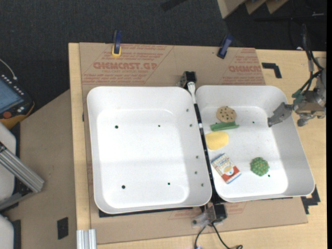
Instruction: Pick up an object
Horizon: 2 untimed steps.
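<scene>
From my seat, the left bin [104, 139] offers nothing to grab, so I skip across the divider to the right bin [290, 185], where all five candidates sit in its left and middle part.

Nearest the divider is the yellow piece [217, 139], rounded and smooth-looking; I'd guess it is light but liable to slip, so I would close across its short width. Just above it lies the green strip [224, 125], thin and flat against the floor, probably hard to get under. Touching the strip's upper side is the cookie [226, 113], a flat disc, likely stiff and light, best pinched across its edge. Below the yellow piece sits the carton [225, 168], a small box turned at an angle; I judge it rigid with flat sides, the easiest thing here to clamp, taken across the narrow faces. To its right, a little apart, is the green ball [259, 166], bumpy, so it should give some purchase, though a round shape can roll away.

Further right, the gripper [277, 115] hangs over the bin's upper right part. I can't tell how wide it stands; it is small and dark against the white. Nothing is visibly in it. The cookie and strip lie to its left at about the same height in view; the ball and carton lie below it, well apart.
</scene>
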Tool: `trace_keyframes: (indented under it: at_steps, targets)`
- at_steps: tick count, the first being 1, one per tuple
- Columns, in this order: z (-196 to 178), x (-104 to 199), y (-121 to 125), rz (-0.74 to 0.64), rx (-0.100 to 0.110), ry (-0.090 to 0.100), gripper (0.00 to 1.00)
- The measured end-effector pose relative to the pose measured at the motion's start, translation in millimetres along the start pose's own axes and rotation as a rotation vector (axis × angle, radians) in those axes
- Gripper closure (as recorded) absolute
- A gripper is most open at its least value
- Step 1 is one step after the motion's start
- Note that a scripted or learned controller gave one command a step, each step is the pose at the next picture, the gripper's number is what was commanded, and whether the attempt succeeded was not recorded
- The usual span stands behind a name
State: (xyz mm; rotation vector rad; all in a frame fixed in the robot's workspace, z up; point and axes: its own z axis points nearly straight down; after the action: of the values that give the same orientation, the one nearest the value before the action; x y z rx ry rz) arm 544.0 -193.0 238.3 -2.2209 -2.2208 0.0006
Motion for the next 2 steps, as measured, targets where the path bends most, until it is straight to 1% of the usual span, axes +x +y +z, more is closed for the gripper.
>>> trace_keyframes:
  at_steps: [1,2]
  targets:
    - [-7.9,23.0,120.8,-0.006,-0.008,-0.001,0.00]
    - [-234.1,-11.1,108.1,0.001,-0.022,-0.010,0.00]
